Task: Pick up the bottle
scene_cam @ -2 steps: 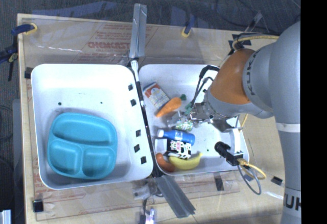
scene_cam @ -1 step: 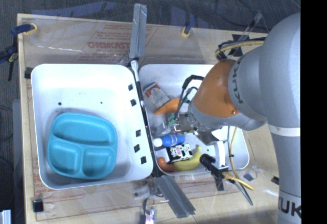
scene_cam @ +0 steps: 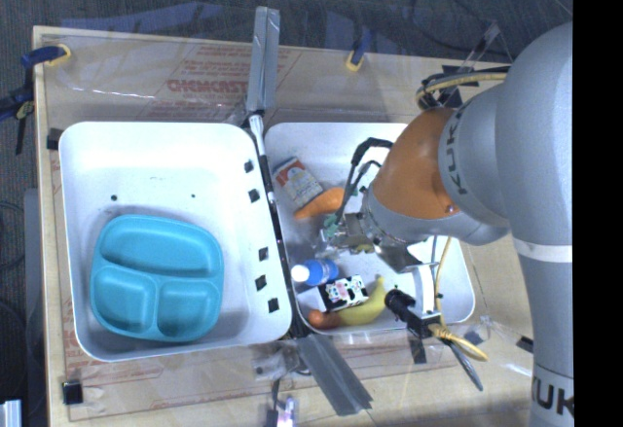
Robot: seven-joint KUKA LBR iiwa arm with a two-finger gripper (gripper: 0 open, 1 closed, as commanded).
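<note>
Tool [scene_cam: 336, 232]: low in the right bin, under the orange wrist band; mostly hidden by the arm, so cannot tell if it is apart, together, or clamped on anything.
Bottle [scene_cam: 329, 286]: lying on its side in the right bin, just below and left of the tool; blue cap toward the divider, printed label facing up.
Banana [scene_cam: 370, 310]: touching the bottle's lower side, curving along the bin's near wall.
Carrot [scene_cam: 319, 203]: orange, just above the tool.
Small carton [scene_cam: 295, 179]: upper left part of the right bin [scene_cam: 321, 138], near the divider.
Blue tray [scene_cam: 156, 274]: three compartments, in the left bin [scene_cam: 146, 148].
Counter [scene_cam: 146, 65]: carries both bins side by side.
</note>
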